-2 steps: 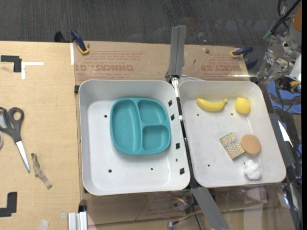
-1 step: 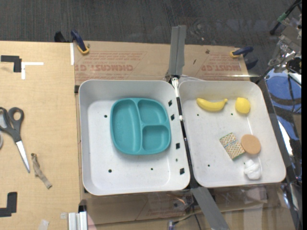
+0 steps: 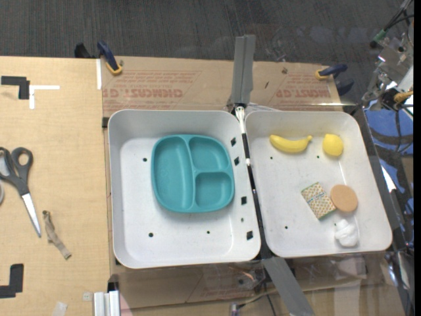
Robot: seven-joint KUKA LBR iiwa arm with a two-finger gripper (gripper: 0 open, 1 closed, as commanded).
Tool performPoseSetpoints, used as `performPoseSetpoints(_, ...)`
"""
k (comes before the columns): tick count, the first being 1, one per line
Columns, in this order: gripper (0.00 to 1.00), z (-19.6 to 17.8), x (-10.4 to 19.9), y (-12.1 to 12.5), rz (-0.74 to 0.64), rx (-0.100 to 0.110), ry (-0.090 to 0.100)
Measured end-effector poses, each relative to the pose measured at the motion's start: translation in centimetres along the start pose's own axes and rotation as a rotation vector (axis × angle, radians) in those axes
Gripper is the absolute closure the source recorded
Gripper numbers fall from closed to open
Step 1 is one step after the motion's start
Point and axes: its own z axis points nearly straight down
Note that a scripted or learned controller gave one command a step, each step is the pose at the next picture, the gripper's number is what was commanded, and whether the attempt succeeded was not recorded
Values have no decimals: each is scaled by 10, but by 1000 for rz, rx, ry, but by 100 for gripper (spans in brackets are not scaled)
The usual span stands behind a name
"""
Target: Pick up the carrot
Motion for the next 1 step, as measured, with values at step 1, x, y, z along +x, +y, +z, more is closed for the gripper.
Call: performPoseSetpoints(1,100,0,-42,-38,65,1,1)
